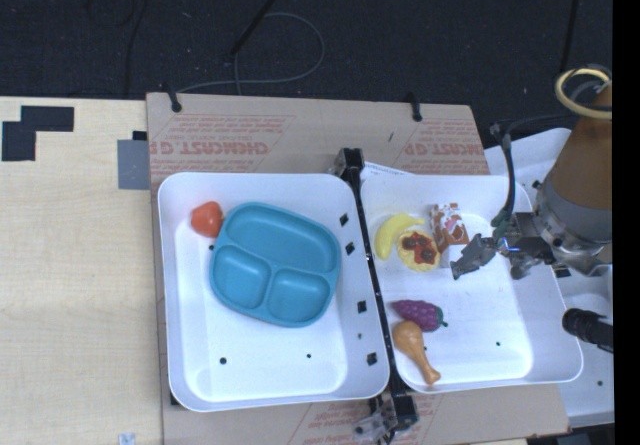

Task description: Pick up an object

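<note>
At frame centre-left sits the left bin (185, 333), holding a red tomato (207, 219) in its upper-left corner and a blue tray (274, 264) beside it. Right of the divider, the right bin (500, 343) carries the likely targets: a banana (393, 230) and a pizza slice (419, 249) touching near the top, a small red-and-white packet (449, 224) just right of them, purple grapes (417, 313) lower down, and a drumstick (414, 348) near the bottom edge. Further right, the gripper (474, 259) hangs over the bin just beside the pizza and packet; whether it is spread or closed I cannot tell, and nothing shows in its grasp. To do this well, I would pick an isolated item such as the grapes or drumstick, centre above it, and descend straight, since the crowded upper cluster risks a glancing miss.
</note>
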You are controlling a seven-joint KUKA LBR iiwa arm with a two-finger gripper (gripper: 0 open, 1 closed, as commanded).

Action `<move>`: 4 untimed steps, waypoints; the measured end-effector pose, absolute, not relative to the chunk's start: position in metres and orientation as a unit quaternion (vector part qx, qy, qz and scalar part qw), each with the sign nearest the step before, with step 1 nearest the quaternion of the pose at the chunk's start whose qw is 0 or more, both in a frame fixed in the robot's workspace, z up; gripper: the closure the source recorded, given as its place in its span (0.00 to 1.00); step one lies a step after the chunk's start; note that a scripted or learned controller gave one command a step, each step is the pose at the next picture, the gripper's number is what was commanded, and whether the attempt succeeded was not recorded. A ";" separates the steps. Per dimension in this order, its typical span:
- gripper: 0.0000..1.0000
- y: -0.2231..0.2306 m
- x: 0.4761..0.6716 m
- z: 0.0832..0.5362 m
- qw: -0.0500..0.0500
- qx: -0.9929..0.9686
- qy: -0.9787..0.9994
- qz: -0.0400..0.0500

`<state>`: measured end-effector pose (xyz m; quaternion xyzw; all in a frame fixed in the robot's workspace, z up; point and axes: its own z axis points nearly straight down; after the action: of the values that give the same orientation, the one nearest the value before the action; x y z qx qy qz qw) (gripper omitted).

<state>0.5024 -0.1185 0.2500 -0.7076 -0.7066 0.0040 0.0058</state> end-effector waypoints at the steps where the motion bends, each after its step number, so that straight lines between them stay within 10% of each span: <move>1: 0.00 -0.119 0.504 0.255 0.002 -0.707 -0.707 0.001; 4: 0.00 -0.107 0.517 0.116 0.004 -0.708 -0.706 0.002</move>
<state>0.5172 -0.1072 0.1158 -0.7080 -0.7062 0.0019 0.0038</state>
